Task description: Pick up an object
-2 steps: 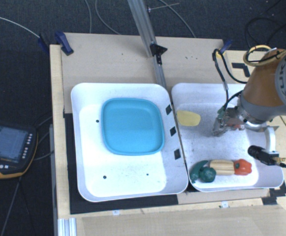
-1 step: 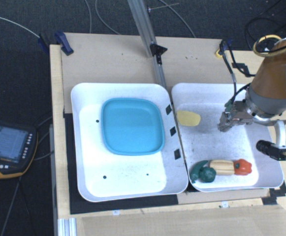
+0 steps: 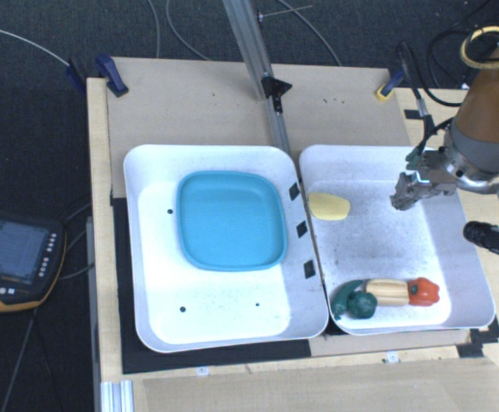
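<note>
Nothing has been lifted yet, by the look of it; the gripper [image 3: 406, 194] hangs over the right bin [image 3: 472, 256] near its far side with no object between its fingers — whether they are spread or pressed together I cannot tell; the nearest candidate, a yellow piece [image 3: 329, 206], lies at the bin's left wall, long axis running left-right, narrower end pointing right; the grasp and lift remain.
</note>
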Robot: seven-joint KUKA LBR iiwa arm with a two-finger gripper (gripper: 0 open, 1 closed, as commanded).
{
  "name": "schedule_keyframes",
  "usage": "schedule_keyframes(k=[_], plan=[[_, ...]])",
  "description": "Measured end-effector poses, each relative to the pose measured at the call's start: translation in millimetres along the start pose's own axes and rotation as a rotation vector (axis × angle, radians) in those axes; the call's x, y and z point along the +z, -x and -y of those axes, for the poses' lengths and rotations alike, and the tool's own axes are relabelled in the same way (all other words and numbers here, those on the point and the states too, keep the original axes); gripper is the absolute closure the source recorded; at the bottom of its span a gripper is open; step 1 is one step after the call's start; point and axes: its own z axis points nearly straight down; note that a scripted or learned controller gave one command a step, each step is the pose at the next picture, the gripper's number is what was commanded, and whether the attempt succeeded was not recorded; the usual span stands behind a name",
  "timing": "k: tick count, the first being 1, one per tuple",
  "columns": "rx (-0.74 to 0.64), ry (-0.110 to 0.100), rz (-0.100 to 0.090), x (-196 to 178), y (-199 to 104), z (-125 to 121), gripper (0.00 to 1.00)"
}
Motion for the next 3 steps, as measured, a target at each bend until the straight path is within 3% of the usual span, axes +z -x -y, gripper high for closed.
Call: schedule_keyframes(k=[1,3], plan=[[0.000,0.001,0.000,-63.1,0.6,-3.4,1.00],[-0.004,-0.005,-0.002,-38.8,-100.6,-36.6,1.00]])
